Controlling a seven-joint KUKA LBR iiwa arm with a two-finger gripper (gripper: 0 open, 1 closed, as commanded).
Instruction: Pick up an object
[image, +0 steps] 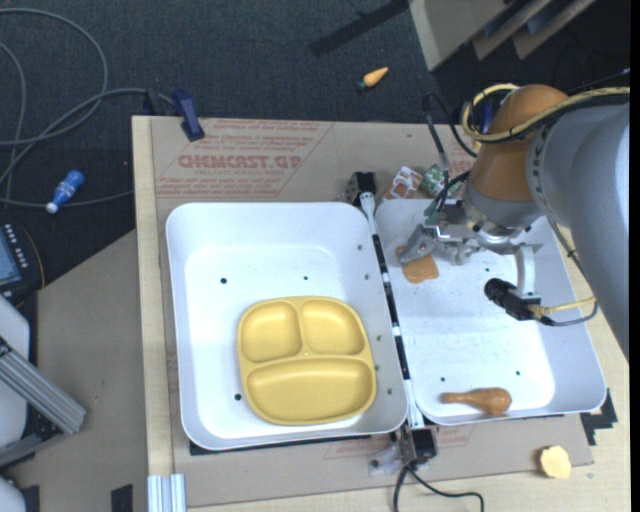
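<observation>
Dark carpet surrounds a bench (250, 150) topped with brown cardboard printed in red, and on it two shallow white bins sit side by side, their inner rims touching. The left bin (200, 250) holds a yellow divided plate (305, 358), which lies flat toward the near side of the bin with its three compartments facing up. The right bin (520, 360) holds a small orange-brown chunk (421, 268) near its far left corner and a tan drumstick (480, 400) lying flat along its near edge, well apart from the chunk. The arm comes in from the right, and the gripper (436, 250) hangs low over the far part of the right bin, just beside the chunk on its far side. From this angle I cannot tell whether it is open or closed, nor whether it touches the chunk. A small yellow lump (553, 461) lies on the bench outside the right bin's near corner. On the carpet, a blue bottle (67, 188) lies left of the bench.
</observation>
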